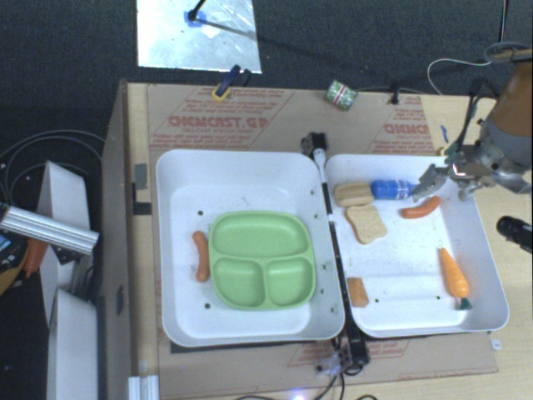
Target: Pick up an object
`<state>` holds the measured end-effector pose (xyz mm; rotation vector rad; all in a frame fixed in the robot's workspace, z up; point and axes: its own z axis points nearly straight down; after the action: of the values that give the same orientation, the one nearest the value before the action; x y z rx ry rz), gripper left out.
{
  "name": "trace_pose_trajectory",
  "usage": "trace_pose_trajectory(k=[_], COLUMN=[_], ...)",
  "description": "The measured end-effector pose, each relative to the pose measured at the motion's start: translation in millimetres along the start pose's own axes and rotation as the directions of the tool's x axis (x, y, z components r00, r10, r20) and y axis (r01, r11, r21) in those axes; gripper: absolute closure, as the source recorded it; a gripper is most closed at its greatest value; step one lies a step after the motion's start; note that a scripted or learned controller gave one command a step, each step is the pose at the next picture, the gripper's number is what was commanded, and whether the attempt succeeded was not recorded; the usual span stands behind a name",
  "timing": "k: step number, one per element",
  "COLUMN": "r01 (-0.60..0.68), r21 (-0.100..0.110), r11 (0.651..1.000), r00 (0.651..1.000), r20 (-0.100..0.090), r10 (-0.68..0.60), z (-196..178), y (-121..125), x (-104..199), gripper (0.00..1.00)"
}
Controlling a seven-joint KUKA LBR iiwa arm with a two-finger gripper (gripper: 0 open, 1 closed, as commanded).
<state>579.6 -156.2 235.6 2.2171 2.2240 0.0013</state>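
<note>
Claw: the gripper hangs over the upper right part of the right bin, at the end of the grey arm; whether it is released or clenched, I cannot tell, and nothing shows between its tips.
Sausage by the claw: an orange-red sausage lies just below and left of the claw, apart from it, on the bin floor.
Blue bottle: a blue bottle with a white end lies just left of the claw, touching the roll beyond it.
Bread roll: a tan roll sits further left, by the bin's left wall.
Bread slice: a slice lies below the roll, left and down from the claw.
Carrot: a carrot lies well below the claw, near the bin's right side, tip pointing up.
Small tan piece: a cracker-like block rests at the lower left of the right bin, far from the claw.
Green tray: a three-part green tray sits in the left bin, far left of the claw.
Second sausage: an orange sausage lies upright in the view just left of the tray, farthest from the claw.
</note>
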Motion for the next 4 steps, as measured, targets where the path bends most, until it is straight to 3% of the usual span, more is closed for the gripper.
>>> trace_pose_trajectory(k=[1, 2, 3, 4], r01=[0.001, 0.001, 0.001, 0.0], r21=[0.003, -0.005, -0.008, -0.006], r11=[1.0, 1.0, 1.0, 1.0], r00=[1.0, 1.0, 1.0, 1.0], r20=[-0.001, 0.0, 0.003, -0.002], r10=[-0.001, -0.001, -0.001, 0.0], z=[99.1, 147.6, 147.4, 147.5], y=[43.6, 45.8, 46.1, 54.1], x=[52.1, 59.1, 67.2, 51.5], gripper=[0.0, 0.0, 0.0, 0.0])
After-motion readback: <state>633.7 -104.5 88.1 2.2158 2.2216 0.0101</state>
